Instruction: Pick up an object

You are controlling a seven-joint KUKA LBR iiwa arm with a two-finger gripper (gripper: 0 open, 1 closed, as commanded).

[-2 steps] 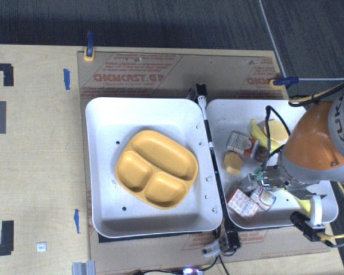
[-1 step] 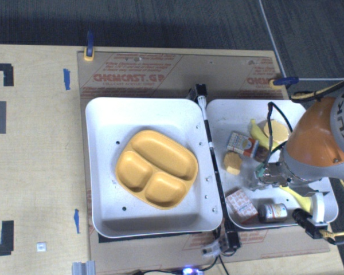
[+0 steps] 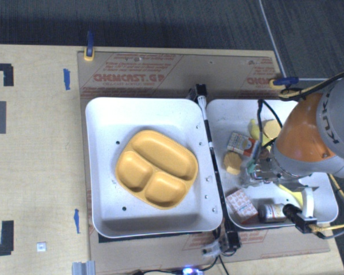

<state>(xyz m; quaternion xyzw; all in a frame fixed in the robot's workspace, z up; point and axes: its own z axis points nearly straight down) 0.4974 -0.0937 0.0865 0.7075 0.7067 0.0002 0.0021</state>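
The left bin is holding a yellow tray, lying upside down at its middle. The arm is reaching over the right bin, its gripper sitting low among the clutter; how wide it is spread I cannot tell. A patterned box and a small bottle are lying near it.

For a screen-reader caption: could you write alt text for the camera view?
A grey robot arm with an orange band reaches from the right into the right bin, its gripper low over small cluttered items, including a red-and-white packet and a small bottle. The left bin holds a yellow three-compartment tray.
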